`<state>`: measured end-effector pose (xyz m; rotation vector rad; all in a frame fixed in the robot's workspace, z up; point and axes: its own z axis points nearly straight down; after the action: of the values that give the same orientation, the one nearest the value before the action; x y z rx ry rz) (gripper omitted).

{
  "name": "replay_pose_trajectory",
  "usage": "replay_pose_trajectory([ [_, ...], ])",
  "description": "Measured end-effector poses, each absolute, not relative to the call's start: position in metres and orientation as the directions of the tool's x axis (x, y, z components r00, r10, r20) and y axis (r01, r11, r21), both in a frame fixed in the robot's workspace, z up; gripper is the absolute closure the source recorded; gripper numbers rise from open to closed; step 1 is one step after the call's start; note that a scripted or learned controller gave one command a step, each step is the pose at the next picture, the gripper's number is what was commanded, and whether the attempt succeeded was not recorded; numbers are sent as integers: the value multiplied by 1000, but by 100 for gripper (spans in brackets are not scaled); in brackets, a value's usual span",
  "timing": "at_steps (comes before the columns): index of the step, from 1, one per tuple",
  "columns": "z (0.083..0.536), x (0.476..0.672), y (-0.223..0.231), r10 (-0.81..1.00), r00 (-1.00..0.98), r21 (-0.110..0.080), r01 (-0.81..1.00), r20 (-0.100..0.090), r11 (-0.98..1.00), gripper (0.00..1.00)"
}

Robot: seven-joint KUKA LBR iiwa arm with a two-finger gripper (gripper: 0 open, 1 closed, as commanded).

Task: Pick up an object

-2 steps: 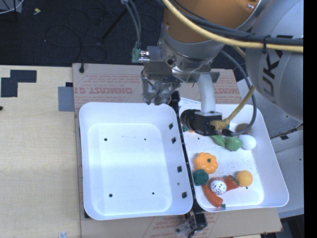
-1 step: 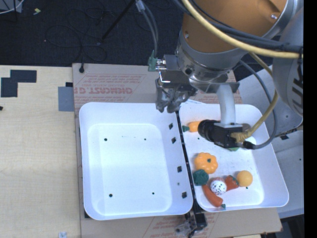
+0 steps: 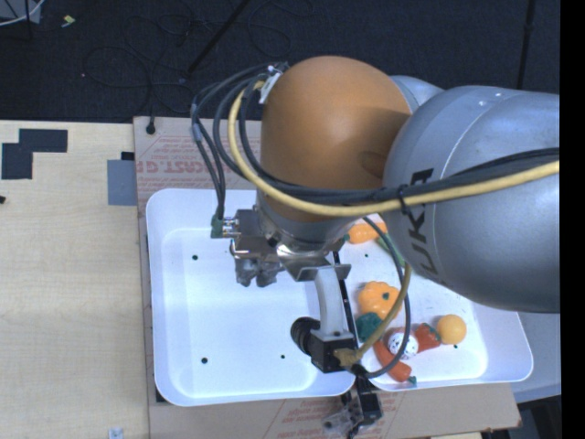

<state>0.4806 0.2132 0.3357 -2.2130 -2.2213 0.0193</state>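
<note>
My gripper point(image 3: 255, 271) hangs over the upper middle of the left white bin point(image 3: 187, 350), under the orange band and the grey arm that cover much of the view. Nothing shows beneath or beside it on the bin floor there. To its right, around the seam with the right bin point(image 3: 512, 366), lie several small toys: an orange pumpkin-like piece point(image 3: 377, 296), a teal piece point(image 3: 369, 326), a white dotted ball point(image 3: 403, 343), a yellow-orange ball point(image 3: 451, 328), a red-orange piece point(image 3: 426, 337) and another orange piece point(image 3: 362, 234) partly hidden by the arm.
A brown cardboard sheet point(image 3: 174, 158) lies under the bins on the pale bench point(image 3: 64, 291). A small dark clamp-like part point(image 3: 358, 413) sits at the bins' front edge. The arm hides most of the right bin.
</note>
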Motion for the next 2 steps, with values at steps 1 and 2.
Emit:
replay_pose_trajectory([
  [1,336,475,194,1000,-1,-6,1000,-2,1,100],
  [2,528,494,231,1000,-4,13,1000,6,4,100],
])
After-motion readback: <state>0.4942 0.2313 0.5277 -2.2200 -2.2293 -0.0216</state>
